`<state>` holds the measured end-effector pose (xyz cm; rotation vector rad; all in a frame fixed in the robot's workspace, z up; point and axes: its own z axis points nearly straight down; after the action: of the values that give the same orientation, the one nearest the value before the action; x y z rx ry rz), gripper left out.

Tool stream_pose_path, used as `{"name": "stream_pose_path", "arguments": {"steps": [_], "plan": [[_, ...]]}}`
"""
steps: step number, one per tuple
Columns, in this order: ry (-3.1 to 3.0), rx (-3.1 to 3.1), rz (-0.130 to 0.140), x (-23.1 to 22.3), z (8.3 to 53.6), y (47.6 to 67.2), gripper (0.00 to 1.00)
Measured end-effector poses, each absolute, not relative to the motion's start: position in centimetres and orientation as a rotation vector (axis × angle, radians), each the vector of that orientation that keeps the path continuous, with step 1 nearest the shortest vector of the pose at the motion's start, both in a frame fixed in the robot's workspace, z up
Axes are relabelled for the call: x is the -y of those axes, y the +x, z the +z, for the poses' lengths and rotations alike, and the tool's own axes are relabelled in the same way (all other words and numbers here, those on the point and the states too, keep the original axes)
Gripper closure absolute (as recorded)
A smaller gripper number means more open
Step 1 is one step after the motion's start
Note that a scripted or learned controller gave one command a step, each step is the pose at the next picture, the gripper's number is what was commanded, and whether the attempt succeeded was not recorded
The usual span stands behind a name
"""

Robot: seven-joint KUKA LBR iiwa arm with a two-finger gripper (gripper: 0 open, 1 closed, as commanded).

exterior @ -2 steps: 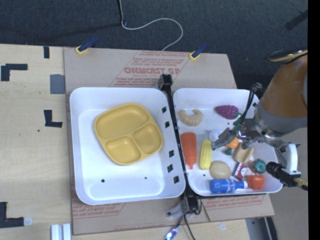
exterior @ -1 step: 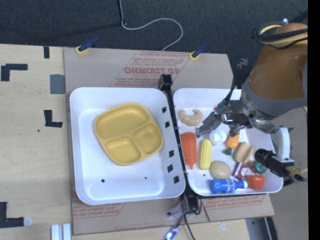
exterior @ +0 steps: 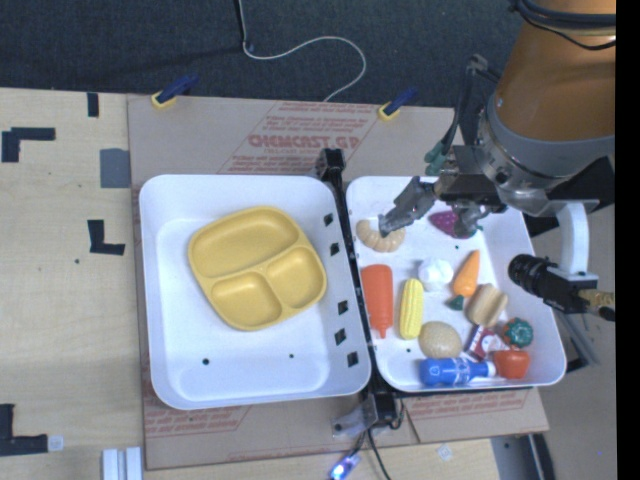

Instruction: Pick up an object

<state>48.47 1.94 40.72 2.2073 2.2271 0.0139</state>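
Observation:
My gripper [exterior: 396, 216] hangs over the back left corner of the right bin [exterior: 545, 268], tilted down and to the left. Its tip sits just above a small tan bread-like piece [exterior: 378, 235], and I cannot tell whether it touches the piece. Several toy foods lie in this bin: a long orange carrot [exterior: 377, 298], a yellow corn cob [exterior: 411, 308], a small white item [exterior: 435, 271], a short orange carrot [exterior: 465, 273], a purple piece [exterior: 455, 222], a tan potato [exterior: 440, 340], a brown roll [exterior: 486, 305], a blue bottle [exterior: 455, 371] and a red tomato [exterior: 512, 364].
The left bin [exterior: 170, 348] holds a yellow divided plate [exterior: 256, 266]. A black divider with clips [exterior: 345, 268] runs between the bins. Both bins rest on a cardboard sheet [exterior: 290, 138]. A thin white cable [exterior: 300, 48] loops behind, and a black fixture [exterior: 545, 278] juts in at the right.

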Motion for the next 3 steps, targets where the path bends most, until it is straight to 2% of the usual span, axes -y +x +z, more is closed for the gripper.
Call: {"name": "stream_pose_path", "arguments": {"steps": [1,3], "plan": [[2.218,-2.224,-0.004,-1.6,41.1,48.4,1.00],[2.228,-2.217,-0.006,8.1,34.9,48.3,1.00]]}}
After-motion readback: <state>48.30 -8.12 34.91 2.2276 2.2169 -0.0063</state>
